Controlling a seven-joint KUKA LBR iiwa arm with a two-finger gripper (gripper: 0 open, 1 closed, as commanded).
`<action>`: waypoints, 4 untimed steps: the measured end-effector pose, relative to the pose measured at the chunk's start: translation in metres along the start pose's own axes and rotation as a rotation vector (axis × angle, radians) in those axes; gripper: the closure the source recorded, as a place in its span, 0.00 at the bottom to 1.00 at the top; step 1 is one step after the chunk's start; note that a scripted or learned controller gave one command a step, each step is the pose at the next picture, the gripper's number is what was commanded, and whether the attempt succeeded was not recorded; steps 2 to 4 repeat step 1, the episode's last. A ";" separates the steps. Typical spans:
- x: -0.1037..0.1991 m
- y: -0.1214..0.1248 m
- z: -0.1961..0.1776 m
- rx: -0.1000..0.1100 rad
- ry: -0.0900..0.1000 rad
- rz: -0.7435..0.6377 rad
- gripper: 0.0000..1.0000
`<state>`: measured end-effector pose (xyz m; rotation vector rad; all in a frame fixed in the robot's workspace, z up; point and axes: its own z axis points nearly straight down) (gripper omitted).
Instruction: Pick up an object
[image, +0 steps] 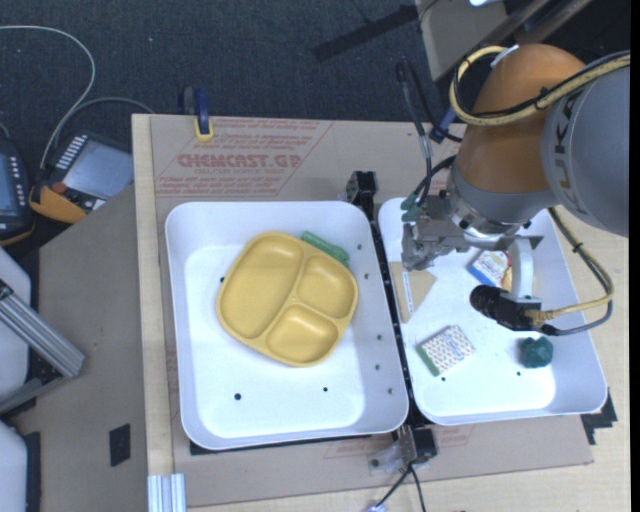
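Observation:
In the right bin my gripper hangs low at the near-left corner, close to the wall between the bins. Just under it lies a tan flat piece. A small checkered packet lies in front of the gripper. A dark green lump sits at the right of this bin. A blue and white packet peeks out beside the wrist. The arm's orange band and grey body hide the back of the bin.
The left bin holds a yellow divided plate with a green flat thing tucked at its far edge. Cardboard lies under both bins. Cables and a handheld device lie off the bench at the left.

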<state>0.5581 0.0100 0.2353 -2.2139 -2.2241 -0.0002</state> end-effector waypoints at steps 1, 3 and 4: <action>0.051 -0.005 -0.006 -0.003 0.000 -0.002 1.00; 0.051 -0.005 -0.006 -0.003 0.000 -0.002 1.00; 0.051 -0.005 -0.006 -0.003 0.000 -0.002 1.00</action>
